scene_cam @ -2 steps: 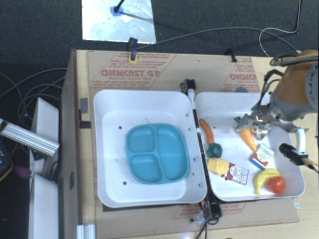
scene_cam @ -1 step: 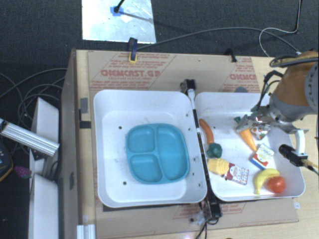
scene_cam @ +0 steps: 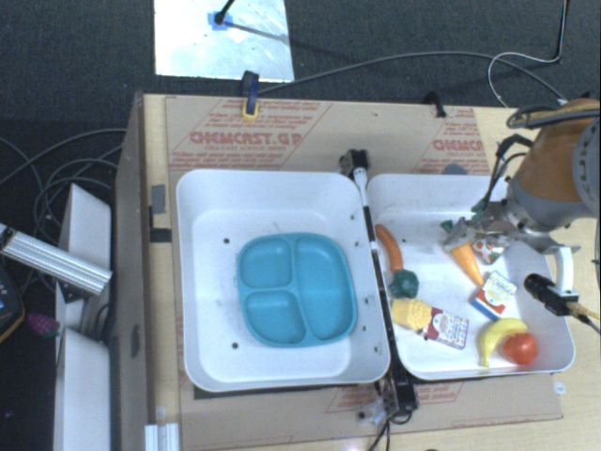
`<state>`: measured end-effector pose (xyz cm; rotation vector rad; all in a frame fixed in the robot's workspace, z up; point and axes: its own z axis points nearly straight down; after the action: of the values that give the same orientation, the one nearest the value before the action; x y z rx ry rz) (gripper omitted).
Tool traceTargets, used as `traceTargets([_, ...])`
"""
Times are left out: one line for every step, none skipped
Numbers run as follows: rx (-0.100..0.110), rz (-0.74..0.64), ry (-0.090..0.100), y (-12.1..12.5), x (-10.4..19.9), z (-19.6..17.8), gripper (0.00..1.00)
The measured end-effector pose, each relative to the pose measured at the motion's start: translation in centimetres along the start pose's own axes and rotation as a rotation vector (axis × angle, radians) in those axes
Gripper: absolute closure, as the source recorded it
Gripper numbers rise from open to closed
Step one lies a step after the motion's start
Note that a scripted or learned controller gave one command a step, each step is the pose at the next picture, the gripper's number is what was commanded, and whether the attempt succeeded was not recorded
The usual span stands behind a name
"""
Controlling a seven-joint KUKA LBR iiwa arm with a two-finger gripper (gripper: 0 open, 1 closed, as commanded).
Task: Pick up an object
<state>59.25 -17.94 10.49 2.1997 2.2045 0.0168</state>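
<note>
On the counter [scene_cam: 160,280] two white bins sit side by side: the left bin [scene_cam: 202,214] holds a blue divided plate [scene_cam: 296,287], and the right bin [scene_cam: 554,346] holds a sausage [scene_cam: 389,247], a green lump [scene_cam: 405,283], corn [scene_cam: 409,313], a red-and-white packet [scene_cam: 450,329], a banana [scene_cam: 495,334], a tomato [scene_cam: 519,348], a small carton [scene_cam: 495,293] and a carrot [scene_cam: 467,260]. The arm [scene_cam: 554,172] reaches in from the right, its jaws [scene_cam: 472,234] low over the right bin's far side just above the carrot's upper end; whether they are wide, narrow or gripping anything I cannot tell.
</note>
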Motion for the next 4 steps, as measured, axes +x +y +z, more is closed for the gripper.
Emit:
traceTargets([0.000,-0.001,0.000,0.0,0.0,0.0,0.00])
traceTargets([0.021,-0.001,0.010,-1.3,3.3,1.8,0.00])
traceTargets([0.024,-0.001,0.011,2.5,1.0,2.0,0.00])
traceTargets([0.025,-0.004,0.011,2.5,1.0,1.0,1.00])
